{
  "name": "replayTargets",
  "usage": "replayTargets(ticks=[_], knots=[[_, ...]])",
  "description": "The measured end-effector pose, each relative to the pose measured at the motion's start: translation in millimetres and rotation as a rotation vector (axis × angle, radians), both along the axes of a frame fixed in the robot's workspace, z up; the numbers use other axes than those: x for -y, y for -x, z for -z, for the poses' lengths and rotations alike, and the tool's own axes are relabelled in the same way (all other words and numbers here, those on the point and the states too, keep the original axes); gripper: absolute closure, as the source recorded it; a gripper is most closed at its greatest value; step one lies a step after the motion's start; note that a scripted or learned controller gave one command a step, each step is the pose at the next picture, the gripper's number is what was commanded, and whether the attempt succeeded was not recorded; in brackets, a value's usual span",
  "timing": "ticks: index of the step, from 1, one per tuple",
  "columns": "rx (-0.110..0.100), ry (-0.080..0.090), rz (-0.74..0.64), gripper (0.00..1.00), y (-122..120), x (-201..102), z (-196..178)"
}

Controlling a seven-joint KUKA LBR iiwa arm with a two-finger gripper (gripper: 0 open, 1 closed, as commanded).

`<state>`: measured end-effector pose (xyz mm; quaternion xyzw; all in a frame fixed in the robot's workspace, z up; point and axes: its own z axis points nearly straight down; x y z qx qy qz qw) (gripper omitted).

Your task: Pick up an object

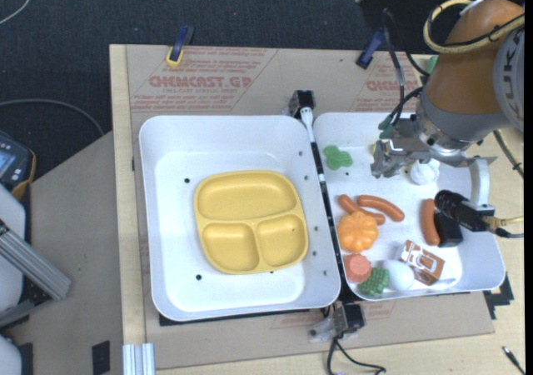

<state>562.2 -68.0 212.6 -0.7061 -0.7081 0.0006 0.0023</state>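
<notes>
I see the claw (390, 162) low over the far part of the right bin (491, 269), hanging from the grey and orange arm (470, 57) that reaches in from the right. From this slant I cannot tell whether it is apart or together, or whether it holds anything. A small white ball (424, 172) sits just beside it on the right; I cannot tell if they touch. A flat green piece (337, 157) lies near it on the left, close to the bin's left wall. The other things lie nearer the bin's near edge: two orange sausages (376, 207) side by side in the middle, an orange pumpkin (358, 232) against their near side, a third sausage (429, 222) toward the right wall. A red round piece (358, 266), a green broccoli (376, 281) and a white lump (400, 276) crowd the near left corner, with a brown and white packet (423, 261) just beside them. The left bin (158, 198) holds a yellow divided plate (250, 222) in its middle, well apart from the claw. Both bins sit on the bench (216, 73).
</notes>
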Motion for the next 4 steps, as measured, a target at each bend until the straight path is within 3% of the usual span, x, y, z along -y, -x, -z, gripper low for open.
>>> replayTargets(ticks=[2,3,4], knots=[[0.0,0.0,-0.002,1.0,53,-93,-22],[-0.003,0.0,-0.001,1.0,83,-128,-1],[0.001,0.001,0.004,1.0,81,-125,-2]])
